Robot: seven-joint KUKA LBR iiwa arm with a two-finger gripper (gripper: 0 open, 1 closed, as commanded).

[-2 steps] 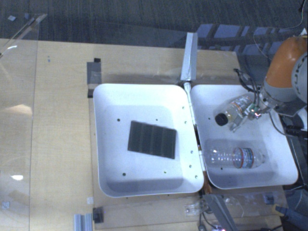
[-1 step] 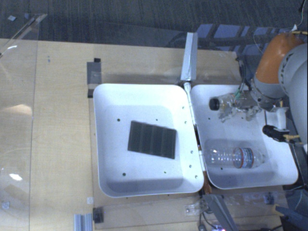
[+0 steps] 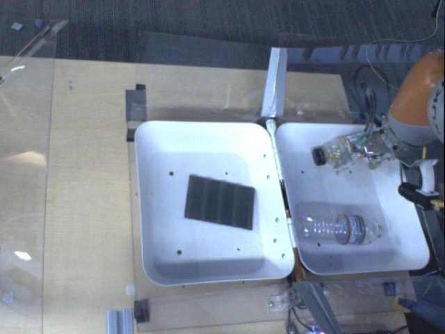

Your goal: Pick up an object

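I'd lower the jaws squarely over the small clear bottle (image 3: 339, 152) lying near the right bin's (image 3: 403, 259) far edge, though I cannot tell whether they are spread, since glare blurs the gripper (image 3: 372, 145) just beside it.

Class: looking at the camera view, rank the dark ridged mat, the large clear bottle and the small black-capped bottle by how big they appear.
1. dark ridged mat, left bin
2. large clear bottle, lying in the right bin
3. small black-capped bottle, lying near the gripper; its clear body blurs into the white bin, so its outline is uncertain.
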